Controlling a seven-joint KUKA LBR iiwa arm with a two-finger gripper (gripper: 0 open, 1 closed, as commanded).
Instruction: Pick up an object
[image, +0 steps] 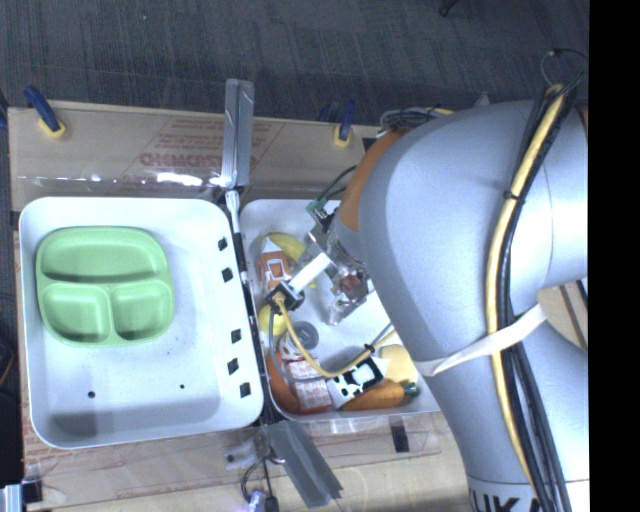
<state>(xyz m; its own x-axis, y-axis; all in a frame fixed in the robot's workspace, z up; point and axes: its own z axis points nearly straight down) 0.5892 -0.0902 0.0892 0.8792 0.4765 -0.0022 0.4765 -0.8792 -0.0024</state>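
Camera view looks down on a table covered with a brown printed sheet, and the divider between the two white bins serves as the landmark for everything here. Far left of the divider, a blue clamp grips the table's back edge. Left of the divider lies the left bin, and a green tray with three compartments rests flat in the half of that bin far from the divider. Right of the divider sits the right bin, crowded with small things: a yellow banana near its back, an orange-brown packet just beside the divider, a grey round disc further forward, and another orange packet at the front corner next to the divider. A pale yellow item and an orange carrot-like piece lie at the bin's front, further from the divider. The end effector hangs low over the middle of the right bin, among these things; whether its fingers are parted or closed cannot be told, and nothing is visibly clamped in it. Right of that, the grey arm covers most of the bin's far side.
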